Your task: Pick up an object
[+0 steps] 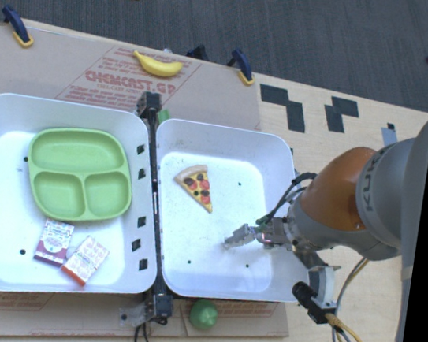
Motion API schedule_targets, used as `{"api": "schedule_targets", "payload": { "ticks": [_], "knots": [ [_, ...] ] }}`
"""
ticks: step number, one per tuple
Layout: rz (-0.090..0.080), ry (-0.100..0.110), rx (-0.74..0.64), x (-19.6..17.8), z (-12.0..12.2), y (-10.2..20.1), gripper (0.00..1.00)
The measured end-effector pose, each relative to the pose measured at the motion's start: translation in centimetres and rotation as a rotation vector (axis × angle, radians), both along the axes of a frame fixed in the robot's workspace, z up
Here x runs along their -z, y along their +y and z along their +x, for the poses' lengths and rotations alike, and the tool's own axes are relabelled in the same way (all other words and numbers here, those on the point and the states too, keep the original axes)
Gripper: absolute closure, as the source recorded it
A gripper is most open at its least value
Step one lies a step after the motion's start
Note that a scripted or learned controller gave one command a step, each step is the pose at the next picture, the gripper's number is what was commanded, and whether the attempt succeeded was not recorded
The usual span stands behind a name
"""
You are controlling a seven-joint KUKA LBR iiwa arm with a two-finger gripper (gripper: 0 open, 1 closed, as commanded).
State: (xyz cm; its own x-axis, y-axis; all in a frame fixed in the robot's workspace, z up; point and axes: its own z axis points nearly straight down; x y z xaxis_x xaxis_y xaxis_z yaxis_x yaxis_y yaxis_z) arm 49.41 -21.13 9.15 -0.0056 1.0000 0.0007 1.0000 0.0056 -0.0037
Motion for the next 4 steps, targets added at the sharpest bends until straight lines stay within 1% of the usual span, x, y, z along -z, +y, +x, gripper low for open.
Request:
{"api": "schedule_targets", "payload": {
  "ticks": [1, 2, 3, 4],
  "knots": [
    [0.000, -0.003, 0.000, 0.0, 6.6, 0.1, 0.00],
    [0.000, -0.004, 0.000, -3.4, 16.3, 1.1, 0.00],
    [0.000, 0.000, 0.000, 0.0, 10.1, 0.0, 0.00],
    [0.000, -0.003, 0.000, -4.5, 10.6, 0.0, 0.00]
  ]
}}
